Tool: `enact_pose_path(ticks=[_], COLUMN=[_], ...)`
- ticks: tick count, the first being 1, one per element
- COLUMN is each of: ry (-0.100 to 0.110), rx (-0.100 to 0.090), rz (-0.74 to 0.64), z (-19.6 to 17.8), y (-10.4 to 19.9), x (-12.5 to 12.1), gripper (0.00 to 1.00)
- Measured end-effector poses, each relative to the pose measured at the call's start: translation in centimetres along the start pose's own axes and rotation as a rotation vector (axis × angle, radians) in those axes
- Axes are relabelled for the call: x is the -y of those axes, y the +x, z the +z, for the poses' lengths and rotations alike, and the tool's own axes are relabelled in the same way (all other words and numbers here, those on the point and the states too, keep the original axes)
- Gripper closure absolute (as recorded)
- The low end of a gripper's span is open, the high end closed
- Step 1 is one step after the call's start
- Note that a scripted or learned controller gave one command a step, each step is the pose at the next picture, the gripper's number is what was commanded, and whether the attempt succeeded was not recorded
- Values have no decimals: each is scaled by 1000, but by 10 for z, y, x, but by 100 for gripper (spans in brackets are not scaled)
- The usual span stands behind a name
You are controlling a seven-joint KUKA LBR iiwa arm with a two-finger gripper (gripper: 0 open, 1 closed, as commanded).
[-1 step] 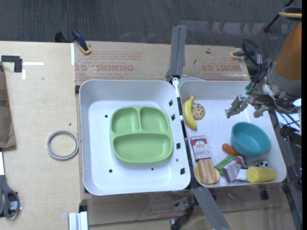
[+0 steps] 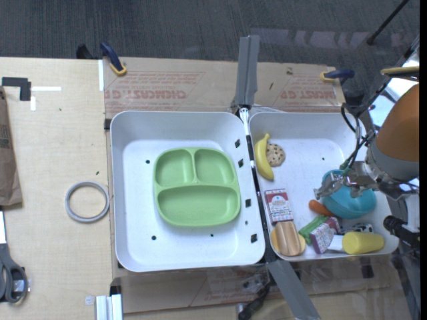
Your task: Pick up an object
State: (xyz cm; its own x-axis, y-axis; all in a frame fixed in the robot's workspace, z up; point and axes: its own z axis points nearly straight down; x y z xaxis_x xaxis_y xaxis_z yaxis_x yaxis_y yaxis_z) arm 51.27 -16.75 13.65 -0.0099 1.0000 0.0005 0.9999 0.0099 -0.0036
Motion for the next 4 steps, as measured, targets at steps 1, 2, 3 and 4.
enact_pose_path(ticks=[1,2,3,4], ry=[-9,-5,-14,-9], rx=[-17,2,10,3], rz=[-132,-487,-530,-258], z=[41,-17,28,42], y=[-23,-22,-38,-33], x=[-23,-45,-71,-80], gripper=[0,0,0,0])
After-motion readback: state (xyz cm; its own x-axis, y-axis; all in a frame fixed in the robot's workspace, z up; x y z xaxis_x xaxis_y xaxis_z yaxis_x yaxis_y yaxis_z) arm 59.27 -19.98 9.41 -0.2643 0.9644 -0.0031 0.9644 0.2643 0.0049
